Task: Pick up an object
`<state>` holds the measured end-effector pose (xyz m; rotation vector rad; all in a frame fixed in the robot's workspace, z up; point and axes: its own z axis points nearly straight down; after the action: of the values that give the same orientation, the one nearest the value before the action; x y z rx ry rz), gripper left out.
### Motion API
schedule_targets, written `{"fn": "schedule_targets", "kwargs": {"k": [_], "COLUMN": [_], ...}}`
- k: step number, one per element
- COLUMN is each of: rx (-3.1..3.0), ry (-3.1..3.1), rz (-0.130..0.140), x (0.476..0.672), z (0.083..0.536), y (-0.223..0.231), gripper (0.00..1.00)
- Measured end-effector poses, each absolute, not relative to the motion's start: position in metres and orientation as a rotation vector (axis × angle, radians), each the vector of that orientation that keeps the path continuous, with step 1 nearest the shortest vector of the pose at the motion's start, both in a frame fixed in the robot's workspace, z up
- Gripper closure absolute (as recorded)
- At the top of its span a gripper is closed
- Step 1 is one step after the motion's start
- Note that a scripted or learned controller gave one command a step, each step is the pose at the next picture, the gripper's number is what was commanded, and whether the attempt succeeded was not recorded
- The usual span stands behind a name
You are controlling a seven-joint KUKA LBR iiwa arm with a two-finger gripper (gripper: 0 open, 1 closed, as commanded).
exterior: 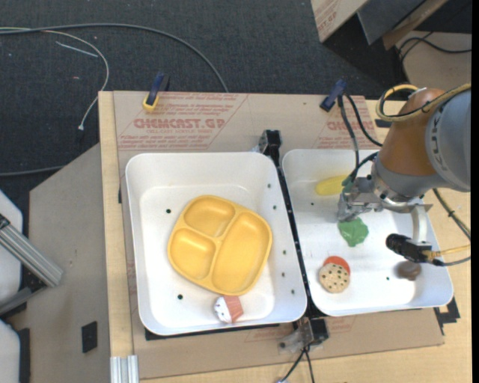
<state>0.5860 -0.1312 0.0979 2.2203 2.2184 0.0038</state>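
Several small things are spread apart in the right bin (322, 303), so the gripper (350, 215) is hung over the green toy (354, 231); whether its claw is apart or together cannot be told.

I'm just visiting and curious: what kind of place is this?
Probably a robotics lab or test bench: a robot arm reaches over two white bins of toy-like items, such as a yellow divided plate, with clamps and loose cables around the board.

Cardboard-covered counter (187, 123) printed in red lettering, held by blue clamps (156, 90) at its far edge. Grey cables (90, 46) trail over the dark carpet (224, 37) beyond; a cardboard box (337, 15) stands there.
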Motion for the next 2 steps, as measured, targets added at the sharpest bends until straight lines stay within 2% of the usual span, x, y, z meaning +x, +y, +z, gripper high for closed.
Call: {"fn": "schedule_targets", "kwargs": {"k": [1, 2], "rx": [2.221, 2.216], "ry": [2.219, 2.221], "rz": [0.002, 0.004], "x": [0.58, 0.587], "z": [0.152, 0.204], "y": [-0.139, -0.13], "gripper": [1.0, 1.0]}}
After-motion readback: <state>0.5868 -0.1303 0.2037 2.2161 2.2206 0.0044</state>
